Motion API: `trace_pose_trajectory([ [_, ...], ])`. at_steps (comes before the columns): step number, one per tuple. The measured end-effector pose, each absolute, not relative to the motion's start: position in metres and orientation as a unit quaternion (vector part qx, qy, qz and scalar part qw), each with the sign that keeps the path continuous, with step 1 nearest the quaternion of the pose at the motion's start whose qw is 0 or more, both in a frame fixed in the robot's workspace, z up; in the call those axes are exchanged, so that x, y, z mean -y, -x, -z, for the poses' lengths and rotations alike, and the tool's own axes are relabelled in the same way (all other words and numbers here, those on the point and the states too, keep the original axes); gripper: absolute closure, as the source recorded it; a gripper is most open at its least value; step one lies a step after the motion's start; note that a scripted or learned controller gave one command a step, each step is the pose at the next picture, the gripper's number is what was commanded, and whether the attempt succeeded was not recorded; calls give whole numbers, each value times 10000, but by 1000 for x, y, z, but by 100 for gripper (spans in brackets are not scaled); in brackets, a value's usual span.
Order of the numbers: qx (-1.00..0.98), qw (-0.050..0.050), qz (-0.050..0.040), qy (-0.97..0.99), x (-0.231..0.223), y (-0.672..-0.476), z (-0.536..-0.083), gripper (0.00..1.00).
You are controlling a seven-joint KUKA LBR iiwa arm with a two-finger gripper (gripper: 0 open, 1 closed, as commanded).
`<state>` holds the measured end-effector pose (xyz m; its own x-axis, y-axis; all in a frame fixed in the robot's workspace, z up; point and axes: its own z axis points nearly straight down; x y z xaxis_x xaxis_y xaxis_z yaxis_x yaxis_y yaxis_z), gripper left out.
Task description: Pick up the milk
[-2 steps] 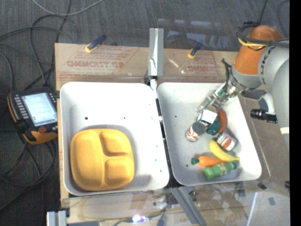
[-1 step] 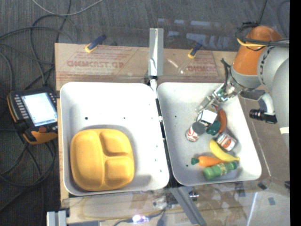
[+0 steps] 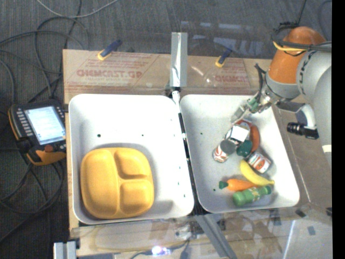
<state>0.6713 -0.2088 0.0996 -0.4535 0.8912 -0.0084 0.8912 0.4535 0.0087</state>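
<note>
The milk (image 3: 220, 153) is a small white and red carton lying tilted in the right bin (image 3: 205, 188), left of the other items. My gripper (image 3: 237, 133) reaches down and left from the orange-banded wrist (image 3: 295, 47). It hangs just above and to the right of the milk, close to the carton's upper end. Whether it touches the carton is unclear from this angle.
Crowded beside the milk are a green-capped item (image 3: 244, 147), a red sausage-like piece (image 3: 254, 136), a small can (image 3: 260, 163), a banana (image 3: 253, 175), a carrot (image 3: 237, 185) and a green bottle (image 3: 251, 195). A yellow divided tray (image 3: 117, 182) lies in the left bin (image 3: 108, 112).
</note>
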Motion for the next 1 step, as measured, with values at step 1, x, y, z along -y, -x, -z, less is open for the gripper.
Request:
trace_pose_trajectory([
  [1,-8533,-13,-9,-5215,205,-670,-98,0],
])
